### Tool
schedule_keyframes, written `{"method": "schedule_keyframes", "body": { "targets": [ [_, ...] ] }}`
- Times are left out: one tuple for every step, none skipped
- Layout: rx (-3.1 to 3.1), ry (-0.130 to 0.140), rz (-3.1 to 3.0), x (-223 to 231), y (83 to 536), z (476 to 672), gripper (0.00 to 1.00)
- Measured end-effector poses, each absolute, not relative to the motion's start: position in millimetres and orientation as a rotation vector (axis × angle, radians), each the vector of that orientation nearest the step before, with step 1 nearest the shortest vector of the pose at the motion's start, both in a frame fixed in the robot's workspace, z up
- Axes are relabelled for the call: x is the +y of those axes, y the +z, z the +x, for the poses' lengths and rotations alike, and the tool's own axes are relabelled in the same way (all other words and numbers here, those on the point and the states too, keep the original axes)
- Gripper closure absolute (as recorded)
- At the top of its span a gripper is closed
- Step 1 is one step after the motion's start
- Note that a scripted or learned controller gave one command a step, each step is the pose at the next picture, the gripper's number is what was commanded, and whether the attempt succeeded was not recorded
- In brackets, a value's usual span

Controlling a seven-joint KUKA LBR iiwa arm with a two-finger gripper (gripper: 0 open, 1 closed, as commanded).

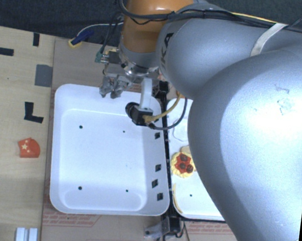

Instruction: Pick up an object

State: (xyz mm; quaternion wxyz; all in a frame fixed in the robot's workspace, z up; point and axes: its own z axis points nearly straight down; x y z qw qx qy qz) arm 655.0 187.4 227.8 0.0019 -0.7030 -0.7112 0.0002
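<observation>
— Two shallow white plastic bins side by side: left bin, right bin largely under the grey arm.

— Contents?

— One small round yellow piece with red spots, perhaps a toy pizza, against the near-left wall of the right bin, beside the divide. One orange-red chunk lying out on the wooden bench, well left of both bins, likely beyond easy reach.

— Gripper?

— Two-finger metal gripper at the far rim of the left bin, below the orange wrist band. Fingertips close together, nothing seen between them; whether fully closed, hard to tell from this slant.

— Why there?

— Probably mid-travel or poised high, well apart from either candidate. Yellow piece the likelier target, being inside a bin; placed tight to the wall, so awkward for a straight descent.

— Progress?

— Nothing picked yet, judging by the bare fingers.
</observation>
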Motion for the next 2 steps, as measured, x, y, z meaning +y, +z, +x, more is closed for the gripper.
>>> {"method": "schedule_keyframes", "body": {
  "targets": [
    [-2.227,0.0,-2.213,237,225,659.2,1.0],
    [-2.224,-0.01,-2.225,199,316,669.5,1.0]
  ]
}}
